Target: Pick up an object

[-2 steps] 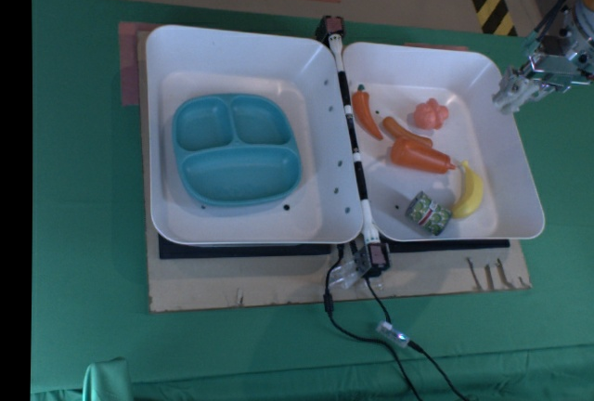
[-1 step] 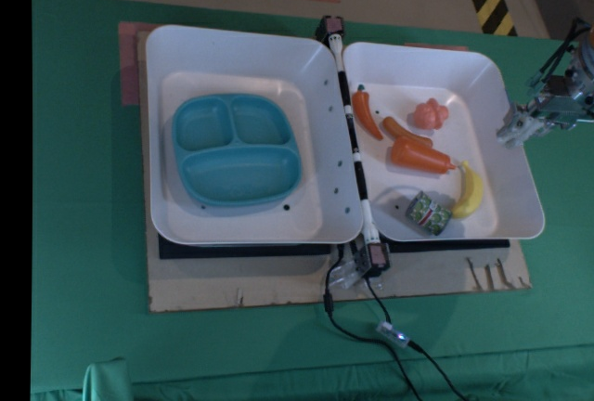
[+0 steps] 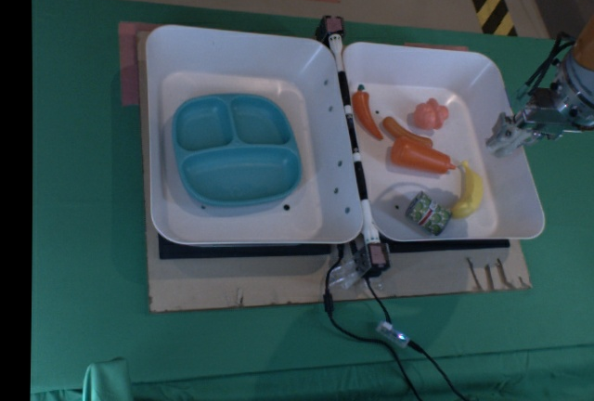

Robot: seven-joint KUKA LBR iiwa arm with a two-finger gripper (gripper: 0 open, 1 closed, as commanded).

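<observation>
Currently the gripper point(image 3: 502, 135) hovers at the frame's right, jaw state unclear; best to descend squarely over the banana point(image 3: 470, 192), fingers straddling its narrow width.

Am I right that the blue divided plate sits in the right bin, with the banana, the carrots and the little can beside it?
Not quite. The camera view shows the blue divided plate alone in the left bin, not the right one. The banana, the carrots and the little can do lie together in the right bin.
</observation>
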